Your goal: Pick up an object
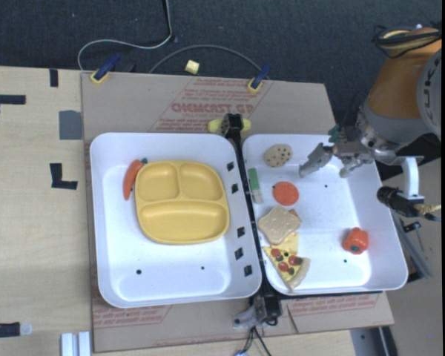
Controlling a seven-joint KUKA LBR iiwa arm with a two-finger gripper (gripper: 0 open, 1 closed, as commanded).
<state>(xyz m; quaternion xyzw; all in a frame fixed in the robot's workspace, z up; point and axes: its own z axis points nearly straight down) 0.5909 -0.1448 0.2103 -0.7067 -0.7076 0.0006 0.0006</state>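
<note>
Five foods in right bin (386, 273) | one tray (182, 201) | gripper (331, 163) spread, nothing between

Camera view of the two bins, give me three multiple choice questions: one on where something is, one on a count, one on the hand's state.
1. Where is the yellow tray?
A. left bin
B. right bin
C. on the cardboard

2. How many compartments does it have?
A. two
B. three
C. five

3. What is the hand doing?
A. gripping the cookie
B. gripping the tomato
C. open, holding nothing

Answers:
1. A, it sits in the left bin beside the carrot.
2. B, two small ones above one long one.
3. C, its fingers are spread above the right bin, apart from the cookie.
</note>
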